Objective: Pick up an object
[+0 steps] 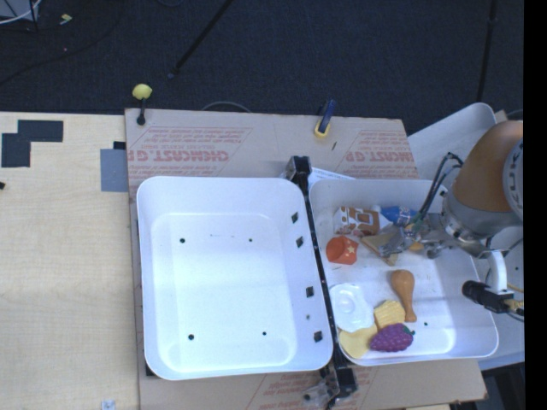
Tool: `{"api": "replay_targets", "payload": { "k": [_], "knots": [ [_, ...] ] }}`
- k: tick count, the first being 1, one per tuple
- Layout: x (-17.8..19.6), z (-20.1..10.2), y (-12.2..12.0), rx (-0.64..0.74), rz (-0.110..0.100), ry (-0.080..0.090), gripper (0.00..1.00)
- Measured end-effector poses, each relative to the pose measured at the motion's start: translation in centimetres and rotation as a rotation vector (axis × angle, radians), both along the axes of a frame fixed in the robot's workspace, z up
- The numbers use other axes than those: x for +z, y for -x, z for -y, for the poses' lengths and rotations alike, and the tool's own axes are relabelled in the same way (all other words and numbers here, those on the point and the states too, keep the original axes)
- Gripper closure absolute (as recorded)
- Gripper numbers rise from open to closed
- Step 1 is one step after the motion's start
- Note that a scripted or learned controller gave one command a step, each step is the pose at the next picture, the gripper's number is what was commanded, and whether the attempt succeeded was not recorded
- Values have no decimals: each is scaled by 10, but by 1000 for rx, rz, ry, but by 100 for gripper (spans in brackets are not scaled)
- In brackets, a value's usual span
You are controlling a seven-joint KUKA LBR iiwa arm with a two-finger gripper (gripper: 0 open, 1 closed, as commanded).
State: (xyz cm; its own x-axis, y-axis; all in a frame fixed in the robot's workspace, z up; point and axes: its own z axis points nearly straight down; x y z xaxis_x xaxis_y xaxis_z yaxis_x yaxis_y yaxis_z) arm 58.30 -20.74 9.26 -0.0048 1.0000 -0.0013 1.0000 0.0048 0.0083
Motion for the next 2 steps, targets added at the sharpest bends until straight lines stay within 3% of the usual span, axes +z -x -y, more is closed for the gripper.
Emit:
{"api": "replay_targets", "payload": {
  "k": [1, 2],
  "knots": [
    [0, 7, 59, -8, 3, 1, 0],
    [0, 6, -20, -2, 0, 1, 0]
  ]
}}
